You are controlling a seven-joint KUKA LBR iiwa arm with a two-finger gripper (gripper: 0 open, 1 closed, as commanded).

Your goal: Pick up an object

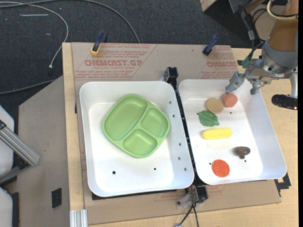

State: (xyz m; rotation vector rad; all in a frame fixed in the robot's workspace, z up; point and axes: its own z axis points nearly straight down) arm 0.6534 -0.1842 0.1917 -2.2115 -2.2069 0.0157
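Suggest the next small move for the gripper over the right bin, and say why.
Probably a short descent straight onto the pink round piece. The gripper hangs open just above and to the right of it at the right bin's far end, nothing between its fingers. The tan piece lies close on the left, so a small shift toward the pink one first seems wise.

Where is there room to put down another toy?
Left bin: bare floor beside and below the green plate. Right bin: a bare strip along its right side. Crowded near the top, where the claw hangs by the pink ball.
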